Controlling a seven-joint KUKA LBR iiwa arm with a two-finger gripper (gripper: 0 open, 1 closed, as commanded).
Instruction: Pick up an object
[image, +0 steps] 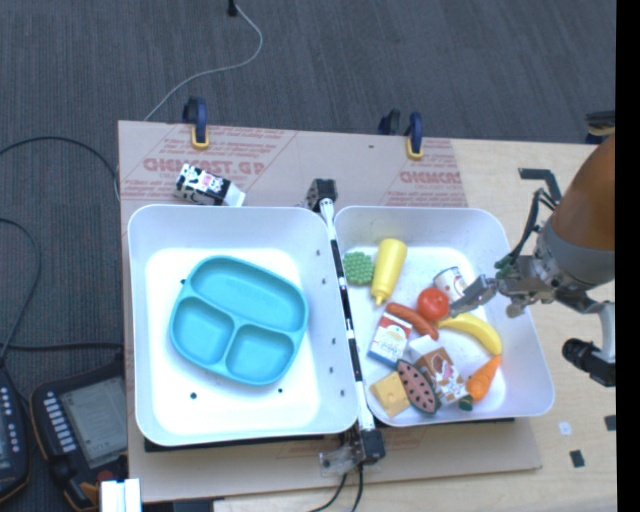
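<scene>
Claw (478, 290) reaches in over the right bin (520, 395) from the arm (590, 215), its slim fingers pointing into the pile of toy food. How far they are parted I cannot tell from this slanted view, and nothing can be seen between them.

Just beside the claw's tip lies a red tomato (433, 301), with a small silver can (448, 278) close above it. Just below the claw runs a yellow banana (474, 330), and further below that an orange carrot (482, 377). Beyond the tomato, away from the arm, lie a red sausage (410, 317), a yellow bottle (386, 268) and a green knobbly piece (358, 266). Lower in the bin sit a small white and red carton (388, 342), a yellow cheese wedge (390, 393) and a dark slice with red spots (418, 387).

Well apart from the claw, past the divider, the left bin (150, 400) holds a blue three-part plate (238, 319). Both bins rest on the desk (280, 155).
</scene>
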